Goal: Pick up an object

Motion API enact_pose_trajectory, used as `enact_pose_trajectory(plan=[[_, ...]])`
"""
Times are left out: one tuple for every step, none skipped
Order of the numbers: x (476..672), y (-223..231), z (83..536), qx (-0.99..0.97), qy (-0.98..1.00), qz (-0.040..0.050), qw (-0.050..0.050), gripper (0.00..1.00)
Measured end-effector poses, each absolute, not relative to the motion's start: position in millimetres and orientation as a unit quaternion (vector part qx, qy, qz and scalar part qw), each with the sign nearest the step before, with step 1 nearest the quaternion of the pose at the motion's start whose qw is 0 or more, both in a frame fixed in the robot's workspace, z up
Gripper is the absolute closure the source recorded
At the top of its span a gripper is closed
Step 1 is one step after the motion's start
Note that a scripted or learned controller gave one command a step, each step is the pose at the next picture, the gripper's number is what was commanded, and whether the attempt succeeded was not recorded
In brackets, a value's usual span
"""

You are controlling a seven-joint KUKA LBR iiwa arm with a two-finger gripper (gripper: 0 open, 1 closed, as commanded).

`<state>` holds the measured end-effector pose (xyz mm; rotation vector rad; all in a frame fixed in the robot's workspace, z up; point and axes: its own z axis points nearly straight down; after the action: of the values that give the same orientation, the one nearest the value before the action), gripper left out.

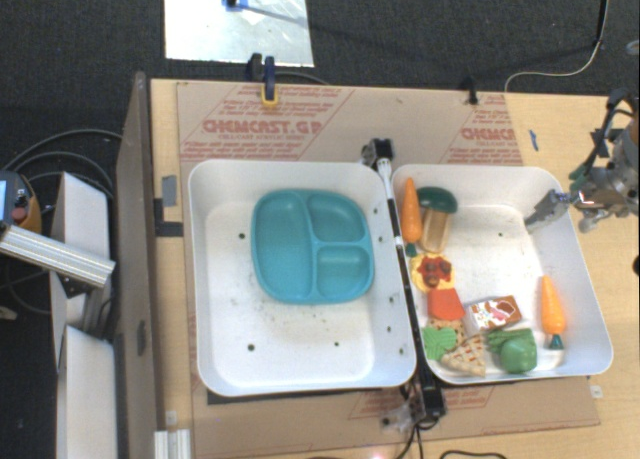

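you'll see the jaws at the upper right rim of the right bin, at the end of the arm reaching in from the right. nothing sits between them, but the view is too small and cluttered there to tell whether they are spread or closed.

the objects all lie in that right bin, away from the jaws. the nearest is a carrot by the bin's right wall, below the jaws and clear of them. a small printed box lies just left of that carrot, and a green vegetable sits near the bin's lower right corner, beside a tan waffle-like piece. along the left wall, well apart from the jaws, a second carrot lies lengthwise next to a green-capped mushroom-shaped toy. below them are a dark red piece and an orange block.

the left bin holds a teal divided plate. both bins rest on a desk covered with printed cardboard.
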<state>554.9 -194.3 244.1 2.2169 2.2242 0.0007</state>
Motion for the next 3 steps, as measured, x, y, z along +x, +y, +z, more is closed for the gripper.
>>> enact_pose_trajectory(plan=[[510.9,-103,134,0.704,0.711,-0.0015,-0.007,0.0],[551.2,-83,88,0.704,0.71,0.0018,0.0,0.0],[602.1,-109,93,0.705,0.709,0.0041,0.004,0.0]])
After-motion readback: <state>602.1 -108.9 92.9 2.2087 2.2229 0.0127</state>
